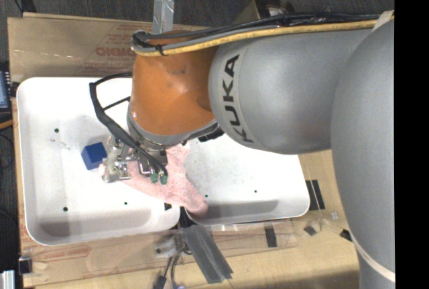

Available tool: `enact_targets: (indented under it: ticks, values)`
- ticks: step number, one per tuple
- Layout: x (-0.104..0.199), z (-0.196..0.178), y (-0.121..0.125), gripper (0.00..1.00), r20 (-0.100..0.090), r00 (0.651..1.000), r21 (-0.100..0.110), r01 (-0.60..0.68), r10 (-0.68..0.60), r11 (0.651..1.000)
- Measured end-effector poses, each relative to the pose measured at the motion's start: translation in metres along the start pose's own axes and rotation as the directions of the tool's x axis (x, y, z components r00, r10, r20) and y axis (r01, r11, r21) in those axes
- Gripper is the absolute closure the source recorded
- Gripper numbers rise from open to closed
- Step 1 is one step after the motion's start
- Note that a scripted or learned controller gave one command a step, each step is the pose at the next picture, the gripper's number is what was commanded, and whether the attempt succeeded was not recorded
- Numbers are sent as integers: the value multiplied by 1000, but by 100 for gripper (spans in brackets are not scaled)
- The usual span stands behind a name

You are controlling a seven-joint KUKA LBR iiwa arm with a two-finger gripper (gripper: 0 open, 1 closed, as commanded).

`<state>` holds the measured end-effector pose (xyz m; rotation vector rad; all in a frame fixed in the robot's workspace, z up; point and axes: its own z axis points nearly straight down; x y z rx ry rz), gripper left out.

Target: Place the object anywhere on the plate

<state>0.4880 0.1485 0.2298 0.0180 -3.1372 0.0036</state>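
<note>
Fingers low in the left bin, plate not identified.
I see the fingers beside the blue block at 9 o'clock, pink cloth at 4; their state I cannot tell, so I would verify before lifting.

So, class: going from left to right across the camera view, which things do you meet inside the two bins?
Small blue block → metal two-finger gripper → crumpled pink cloth → right-hand shallow white bin.

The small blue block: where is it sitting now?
The small blue block lies in the left white bin, just left of the gripper and the pink cloth.
</note>
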Motion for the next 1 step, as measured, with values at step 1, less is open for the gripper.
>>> enact_targets:
  ticks: [1]
  values:
    - [0,0,0,0,0,1000,0,0,0,1000]
